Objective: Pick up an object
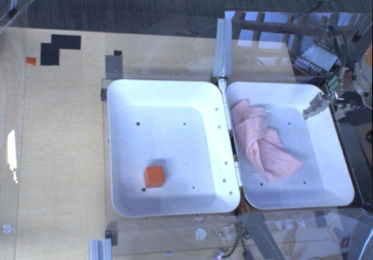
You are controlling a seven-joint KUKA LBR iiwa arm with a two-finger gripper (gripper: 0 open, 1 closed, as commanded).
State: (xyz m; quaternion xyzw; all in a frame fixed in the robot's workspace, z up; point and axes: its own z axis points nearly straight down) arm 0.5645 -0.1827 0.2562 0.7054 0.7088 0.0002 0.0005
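Two candidates: an orange block [154, 176] and a pink cloth [262, 147], one in each bin.
Block position: left bin [125, 136], near its front left, lying alone on the white floor.
Block handling: likely light, stiff and flat-sided; a pinch across two opposite faces should hold, though it is small and could skid if nudged.
Cloth position: right bin [341, 195], crumpled along its left half, close to the divider between the bins.
Cloth handling: soft and limp, it will sag and drape; best taken at a raised fold near the middle of the heap.
Tool [315, 107]: over the right bin's far right corner, apart from the cloth, holding nothing; its opening cannot be told.
Counter [58, 154]: pale wood, carrying both bins.
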